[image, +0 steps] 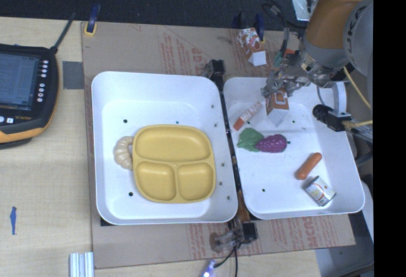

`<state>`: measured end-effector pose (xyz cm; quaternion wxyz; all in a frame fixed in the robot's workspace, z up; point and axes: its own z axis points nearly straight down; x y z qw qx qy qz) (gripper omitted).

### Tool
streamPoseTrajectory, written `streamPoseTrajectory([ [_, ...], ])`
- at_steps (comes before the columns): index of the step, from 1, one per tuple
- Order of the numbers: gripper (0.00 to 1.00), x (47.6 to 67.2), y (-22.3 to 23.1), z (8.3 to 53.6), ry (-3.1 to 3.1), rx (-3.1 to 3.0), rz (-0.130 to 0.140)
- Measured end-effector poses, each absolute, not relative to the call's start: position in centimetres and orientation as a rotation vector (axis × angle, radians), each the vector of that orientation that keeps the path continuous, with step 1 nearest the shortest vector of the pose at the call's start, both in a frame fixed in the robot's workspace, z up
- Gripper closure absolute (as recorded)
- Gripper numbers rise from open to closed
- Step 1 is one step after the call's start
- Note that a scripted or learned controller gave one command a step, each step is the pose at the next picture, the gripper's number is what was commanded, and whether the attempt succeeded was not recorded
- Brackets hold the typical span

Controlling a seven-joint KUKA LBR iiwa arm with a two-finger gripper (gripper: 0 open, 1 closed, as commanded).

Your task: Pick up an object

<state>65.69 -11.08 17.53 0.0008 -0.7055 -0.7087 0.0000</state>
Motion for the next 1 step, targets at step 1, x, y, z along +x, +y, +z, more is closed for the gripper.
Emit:
streamPoseTrajectory([
  [1,1.0,63.28,-5.21,19.19,-2.226,-2.213,0.006],
])
